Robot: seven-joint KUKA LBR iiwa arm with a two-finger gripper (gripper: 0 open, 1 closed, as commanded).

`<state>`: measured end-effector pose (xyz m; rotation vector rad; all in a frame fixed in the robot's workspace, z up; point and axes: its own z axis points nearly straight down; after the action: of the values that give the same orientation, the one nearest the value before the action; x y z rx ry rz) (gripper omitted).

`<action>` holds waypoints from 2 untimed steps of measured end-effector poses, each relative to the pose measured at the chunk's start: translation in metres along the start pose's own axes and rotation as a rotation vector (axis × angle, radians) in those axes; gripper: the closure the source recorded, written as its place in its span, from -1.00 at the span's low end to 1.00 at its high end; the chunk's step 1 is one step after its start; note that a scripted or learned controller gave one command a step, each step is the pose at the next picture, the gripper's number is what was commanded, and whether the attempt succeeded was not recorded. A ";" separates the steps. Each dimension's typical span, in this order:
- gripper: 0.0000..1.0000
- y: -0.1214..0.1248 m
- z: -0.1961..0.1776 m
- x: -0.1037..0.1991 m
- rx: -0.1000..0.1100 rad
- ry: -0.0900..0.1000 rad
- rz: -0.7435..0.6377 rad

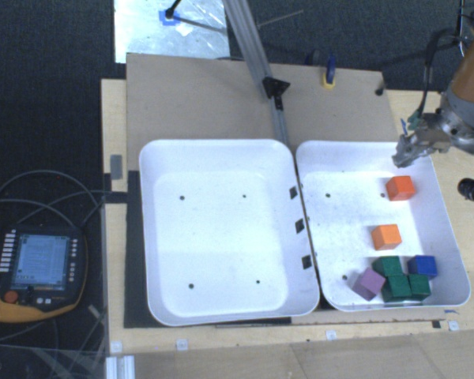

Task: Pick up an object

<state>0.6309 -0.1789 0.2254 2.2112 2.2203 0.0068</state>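
Orange and stiff, the upper block (400, 187) sat at two o'clock in the right bin (332, 287), just below your gripper (403, 155). It looked light and hard; you could pinch its flat opposite sides. Gripper closure I could not tell.

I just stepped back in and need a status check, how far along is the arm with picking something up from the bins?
Nothing looks picked yet. The orange block, a second orange block, the purple block, green blocks and blue block all lie in the right bin. In hand: the gripper hangs above the bin's far right corner, near the first orange block. Left: descend, grasp, lift.
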 end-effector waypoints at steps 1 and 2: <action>1.00 0.002 -0.026 0.000 0.003 0.001 -0.001; 1.00 0.012 -0.016 0.051 0.007 0.004 -0.006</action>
<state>0.6423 -0.1278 0.2416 2.2099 2.2320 0.0038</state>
